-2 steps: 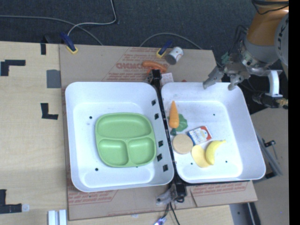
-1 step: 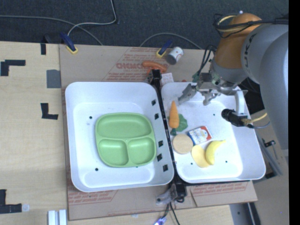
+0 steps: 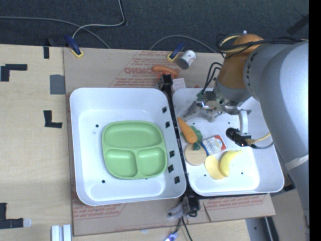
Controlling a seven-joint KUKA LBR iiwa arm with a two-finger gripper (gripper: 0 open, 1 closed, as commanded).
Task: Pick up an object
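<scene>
Right bin (image 3: 261,182) holds the targets; left bin (image 3: 85,134) holds a green divided plate (image 3: 134,149). Gripper (image 3: 209,108) hovers above the right bin's far end, finger state unreadable; carrot (image 3: 187,131), yellow banana (image 3: 222,163) near; centre on one item, descend straight.

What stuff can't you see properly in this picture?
- Gripper: too small and tangled in metal parts to tell how its fingers stand.
- Right bin: the grey arm covers its far right corner.
- Small packet: print too small to read.
- Round tan piece: partly under the carrot and the packet; what it is stays unclear.
</scene>
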